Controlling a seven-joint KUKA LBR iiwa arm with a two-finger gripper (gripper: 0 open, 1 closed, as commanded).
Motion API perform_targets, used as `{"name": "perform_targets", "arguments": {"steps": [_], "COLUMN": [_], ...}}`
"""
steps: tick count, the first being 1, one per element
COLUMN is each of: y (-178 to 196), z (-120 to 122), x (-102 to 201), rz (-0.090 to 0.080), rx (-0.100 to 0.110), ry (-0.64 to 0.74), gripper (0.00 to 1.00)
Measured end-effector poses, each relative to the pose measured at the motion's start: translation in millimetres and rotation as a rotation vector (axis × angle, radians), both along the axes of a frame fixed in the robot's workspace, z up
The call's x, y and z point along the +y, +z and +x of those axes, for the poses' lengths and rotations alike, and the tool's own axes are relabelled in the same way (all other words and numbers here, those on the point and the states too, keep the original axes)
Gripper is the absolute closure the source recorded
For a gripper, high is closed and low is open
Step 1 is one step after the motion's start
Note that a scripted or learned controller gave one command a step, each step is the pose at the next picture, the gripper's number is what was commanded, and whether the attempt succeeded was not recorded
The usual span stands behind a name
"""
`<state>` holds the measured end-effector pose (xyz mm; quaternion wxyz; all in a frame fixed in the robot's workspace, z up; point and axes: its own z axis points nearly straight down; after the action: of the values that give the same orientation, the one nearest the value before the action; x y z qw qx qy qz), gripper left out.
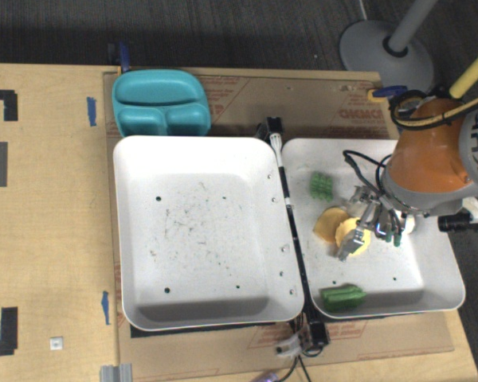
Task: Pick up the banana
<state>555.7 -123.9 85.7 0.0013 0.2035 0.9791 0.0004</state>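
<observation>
From where I am standing, 2 white bins are sitting side by side on the counter (pixel 48 237). The arm (pixel 430 161) is reaching in from the right and hanging over the right bin (pixel 438 285), its fingers (pixel 358 233) pointing down and left at the banana (pixel 334 225). The banana is lying near the middle of that bin, and the fingertips are overlapping its right end; I cannot tell whether they are spread, closed, or gripping the fruit. 1 green block (pixel 322 185) is lying just above the banana, and another green piece (pixel 342 295) is resting near the bin's front wall. The left bin (pixel 199 229) is lying beside it, with a teal tray (pixel 161 102) sitting behind.
</observation>
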Motion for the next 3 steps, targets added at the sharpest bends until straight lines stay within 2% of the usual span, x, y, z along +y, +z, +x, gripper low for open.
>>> {"name": "perform_targets", "arguments": {"steps": [1,2,3], "y": [0,11,21], "z": [-6,-6,-4], "x": [23,24,25], "rz": [-0.001,0.000,0.000], "rx": [-0.002,-0.005,-0.011], "ry": [0.344,0.342,0.339], "gripper": [0.00,1.00,1.00]}}
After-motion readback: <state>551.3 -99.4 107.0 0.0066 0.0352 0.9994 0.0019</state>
